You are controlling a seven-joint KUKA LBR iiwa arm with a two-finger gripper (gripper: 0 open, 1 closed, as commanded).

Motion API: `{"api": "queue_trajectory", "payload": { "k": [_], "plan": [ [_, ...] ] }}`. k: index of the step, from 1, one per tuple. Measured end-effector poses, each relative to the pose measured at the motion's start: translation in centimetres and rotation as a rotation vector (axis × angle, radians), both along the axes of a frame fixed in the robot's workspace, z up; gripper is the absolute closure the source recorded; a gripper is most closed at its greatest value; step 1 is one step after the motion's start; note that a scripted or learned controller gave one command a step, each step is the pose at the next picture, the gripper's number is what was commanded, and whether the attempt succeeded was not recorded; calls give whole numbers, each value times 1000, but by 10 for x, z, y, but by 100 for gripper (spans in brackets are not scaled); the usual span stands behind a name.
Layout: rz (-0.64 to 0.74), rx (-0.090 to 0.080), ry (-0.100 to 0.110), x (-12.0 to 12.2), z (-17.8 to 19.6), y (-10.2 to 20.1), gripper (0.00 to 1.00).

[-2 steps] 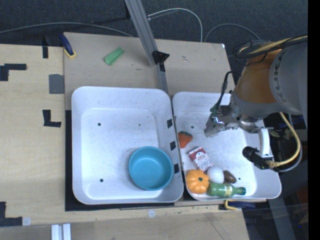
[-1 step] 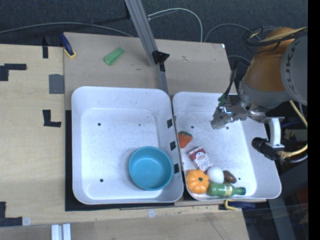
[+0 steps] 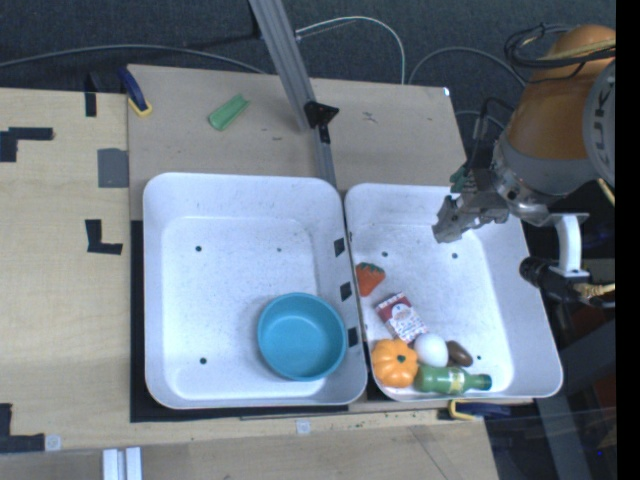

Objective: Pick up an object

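Pickable items are all in the right bin [image 3: 520,313], bunched at its near-left corner: orange pumpkin [image 3: 394,362] against the near-left wall, white egg [image 3: 432,350] just right of it and touching, green bottle [image 3: 452,379] lying on its side along the near wall, small brown piece [image 3: 460,353] right of the egg. Red packet [image 3: 401,318] lies flat just beyond the pumpkin. Strawberry-like red piece [image 3: 369,277] sits farther back, against the left wall.

Gripper [image 3: 447,226] hangs over the far part of the right bin, near its far wall, well apart from the cluster. Nothing is between its fingers; how far they're spread I cannot tell from this angle. Arm comes in from the right, orange band at the far right.

Left bin [image 3: 180,228] has a blue bowl [image 3: 301,335], upright, at its near-right corner.

On the bench beyond the bins: green block [image 3: 228,112] far left, blue-yellow clamp [image 3: 135,91] farther left, grey pole [image 3: 285,53] slanting across.
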State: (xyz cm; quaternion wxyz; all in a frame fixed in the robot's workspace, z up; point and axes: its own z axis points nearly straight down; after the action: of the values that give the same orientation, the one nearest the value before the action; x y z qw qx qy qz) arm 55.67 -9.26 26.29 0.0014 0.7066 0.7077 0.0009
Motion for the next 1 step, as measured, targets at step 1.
{"api": "queue_trajectory", "payload": {
  "k": [1],
  "plan": [
    [4, 1, 6, 10, -13, 48, 100]
  ]
}}
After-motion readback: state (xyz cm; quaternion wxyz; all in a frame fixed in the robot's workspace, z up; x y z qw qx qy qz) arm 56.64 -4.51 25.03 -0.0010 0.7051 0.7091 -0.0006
